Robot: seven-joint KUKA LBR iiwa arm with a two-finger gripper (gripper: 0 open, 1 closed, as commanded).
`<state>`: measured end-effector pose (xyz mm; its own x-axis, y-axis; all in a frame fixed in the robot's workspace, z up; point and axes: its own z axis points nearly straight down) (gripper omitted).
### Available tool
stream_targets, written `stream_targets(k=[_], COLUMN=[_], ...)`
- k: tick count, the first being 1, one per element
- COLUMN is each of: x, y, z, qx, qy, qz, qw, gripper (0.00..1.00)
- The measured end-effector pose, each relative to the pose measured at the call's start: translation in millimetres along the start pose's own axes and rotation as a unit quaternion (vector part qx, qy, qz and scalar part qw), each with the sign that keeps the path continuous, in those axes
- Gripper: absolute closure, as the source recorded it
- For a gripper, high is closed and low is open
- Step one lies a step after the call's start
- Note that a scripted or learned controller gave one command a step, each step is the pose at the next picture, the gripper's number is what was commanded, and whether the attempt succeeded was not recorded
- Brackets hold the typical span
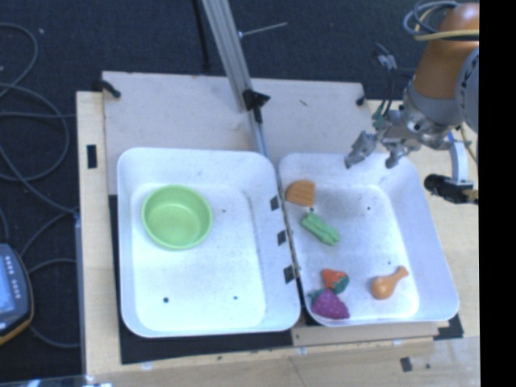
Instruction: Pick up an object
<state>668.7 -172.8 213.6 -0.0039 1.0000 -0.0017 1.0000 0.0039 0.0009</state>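
Toys (321, 229) well below open hand (373, 154)

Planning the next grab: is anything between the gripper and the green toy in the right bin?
Nothing visible. The gripper, fingers apart, hangs over the right bin's far rim. The green toy lies apart from the orange piece, which sits off to the side of the straight path.

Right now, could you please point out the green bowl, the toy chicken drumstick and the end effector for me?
green bowl (177, 216): camera view, on the bowl's inner floor.
toy chicken drumstick (388, 283): camera view, on its meaty middle.
end effector (376, 154): camera view, midway between its two fingertips.
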Motion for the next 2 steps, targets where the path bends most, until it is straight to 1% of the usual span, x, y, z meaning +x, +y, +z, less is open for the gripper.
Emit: stream_targets(k=[1, 2], x=[-0.6, -4.7], y=[-0.2, 7.1], z=[-0.1, 46.3], qx=[0.0, 0.002], qy=[-0.001, 0.0], qz=[0.0, -0.001], qw=[1.0, 1.0], gripper=[0.0, 0.0])
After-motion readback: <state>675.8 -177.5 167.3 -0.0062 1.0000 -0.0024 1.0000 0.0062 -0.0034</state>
